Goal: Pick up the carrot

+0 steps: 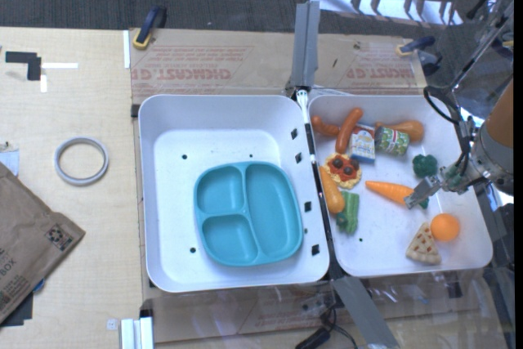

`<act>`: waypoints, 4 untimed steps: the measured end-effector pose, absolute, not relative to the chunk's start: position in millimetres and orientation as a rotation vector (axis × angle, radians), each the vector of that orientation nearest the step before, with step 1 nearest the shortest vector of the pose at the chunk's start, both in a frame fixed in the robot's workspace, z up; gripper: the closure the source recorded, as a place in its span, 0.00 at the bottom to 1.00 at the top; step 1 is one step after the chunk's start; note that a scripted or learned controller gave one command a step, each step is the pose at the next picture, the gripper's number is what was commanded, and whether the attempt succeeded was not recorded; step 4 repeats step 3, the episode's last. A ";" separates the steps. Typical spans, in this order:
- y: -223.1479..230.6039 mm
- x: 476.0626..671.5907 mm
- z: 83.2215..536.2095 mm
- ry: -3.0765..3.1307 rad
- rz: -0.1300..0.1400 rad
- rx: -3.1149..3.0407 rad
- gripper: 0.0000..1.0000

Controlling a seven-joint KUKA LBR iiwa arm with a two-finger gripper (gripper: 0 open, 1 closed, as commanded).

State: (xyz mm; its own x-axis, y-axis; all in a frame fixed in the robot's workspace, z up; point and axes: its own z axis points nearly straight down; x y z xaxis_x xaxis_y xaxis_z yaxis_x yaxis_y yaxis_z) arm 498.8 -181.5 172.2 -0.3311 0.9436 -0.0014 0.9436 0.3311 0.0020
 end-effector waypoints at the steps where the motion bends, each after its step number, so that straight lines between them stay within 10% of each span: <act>1: -143.8 523.6 136.6 2.580 -0.001 1.794 0.00; 2: -157.8 527.2 91.7 2.683 0.000 1.637 0.00; 3: -158.2 527.6 101.0 2.678 0.002 1.642 1.00; 4: -158.2 527.6 101.0 2.678 0.002 1.642 1.00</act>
